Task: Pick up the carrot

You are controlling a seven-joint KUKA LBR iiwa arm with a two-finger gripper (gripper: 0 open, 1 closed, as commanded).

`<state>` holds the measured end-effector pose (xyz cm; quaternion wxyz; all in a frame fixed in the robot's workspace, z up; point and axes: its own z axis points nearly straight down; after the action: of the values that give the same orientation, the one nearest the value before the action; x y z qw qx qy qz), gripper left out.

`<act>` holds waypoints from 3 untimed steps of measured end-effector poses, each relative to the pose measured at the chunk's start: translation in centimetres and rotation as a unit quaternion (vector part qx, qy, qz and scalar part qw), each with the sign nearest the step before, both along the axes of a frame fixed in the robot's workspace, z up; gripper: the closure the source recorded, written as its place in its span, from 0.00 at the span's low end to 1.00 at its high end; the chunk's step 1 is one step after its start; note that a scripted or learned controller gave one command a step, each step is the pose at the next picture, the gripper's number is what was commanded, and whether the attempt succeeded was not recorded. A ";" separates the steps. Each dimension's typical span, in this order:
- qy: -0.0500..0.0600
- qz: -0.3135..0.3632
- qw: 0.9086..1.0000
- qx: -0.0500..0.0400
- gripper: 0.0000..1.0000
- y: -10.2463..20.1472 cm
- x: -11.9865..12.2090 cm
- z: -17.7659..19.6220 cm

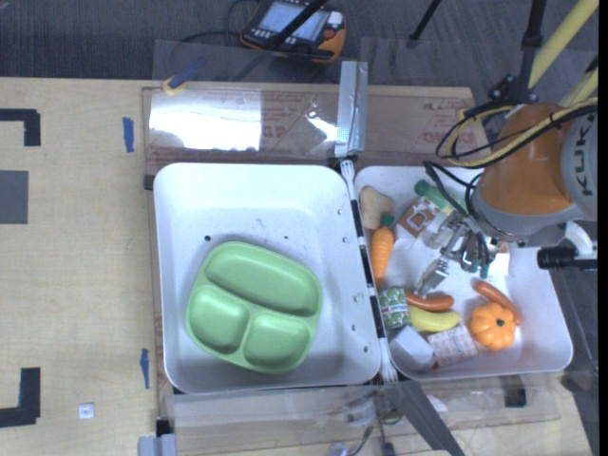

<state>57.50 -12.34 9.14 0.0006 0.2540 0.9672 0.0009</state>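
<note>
The orange carrot (381,253) lies lengthwise in the right bin (551,350), close against the bin's left wall, with a beige potato-like item (373,203) just behind it. My gripper (453,264) hangs over the middle of the right bin, to the right of the carrot and apart from it. Its fingers stand open with nothing between them. The grey arm with its orange band (527,164) reaches in from the right.
Around the gripper lie a brown-and-white packet (418,218), a red sausage (429,302), a banana (432,320), a small pumpkin (494,326), a green can (392,304) and a white box (413,349). The left bin (190,198) holds a green divided plate (252,304).
</note>
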 end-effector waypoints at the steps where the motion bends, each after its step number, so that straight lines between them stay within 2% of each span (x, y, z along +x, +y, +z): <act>1: 0.002 -0.028 1.000 -0.001 0.00 2.9 4.8 -0.5; 2: 0.010 -0.028 1.000 0.000 1.00 2.8 4.5 0.5; 3: -0.002 0.024 1.000 -0.001 1.00 9.5 3.6 9.4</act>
<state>61.11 -2.87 18.58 0.0028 0.2310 0.9730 0.0010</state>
